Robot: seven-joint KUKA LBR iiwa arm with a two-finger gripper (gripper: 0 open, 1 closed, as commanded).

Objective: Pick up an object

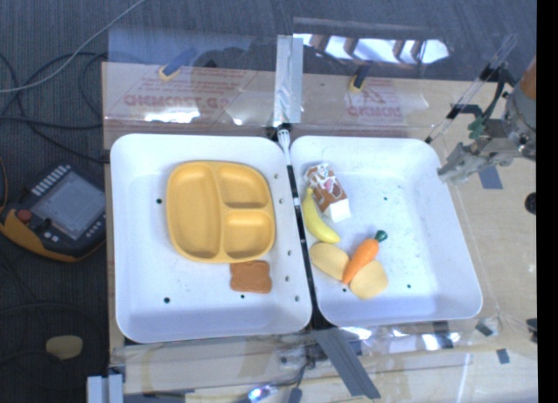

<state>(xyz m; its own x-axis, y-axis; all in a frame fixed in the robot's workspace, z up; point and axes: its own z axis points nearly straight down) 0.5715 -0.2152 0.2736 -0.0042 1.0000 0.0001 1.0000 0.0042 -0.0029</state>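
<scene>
1. Gripper at 3 o'clock, over right bin outer rim, nothing seen in it; can't tell its state.
2. Right bin, 9 o'clock side: carton, banana, carrot betw 2 potatoes.
3. Left bin: yellow tray, toast touching tray at 6 o'clock.

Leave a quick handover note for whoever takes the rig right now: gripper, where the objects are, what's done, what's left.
Gripper: at the right bin's upper-right rim, holding nothing visible.
Right bin: banana, carrot, small house-printed box and two pale potato-like pieces, clustered at its left side.
Left bin: yellow divided plate, toast slice just below it.
Done: nothing picked.
Left: descend, grasp one object, lift.
</scene>
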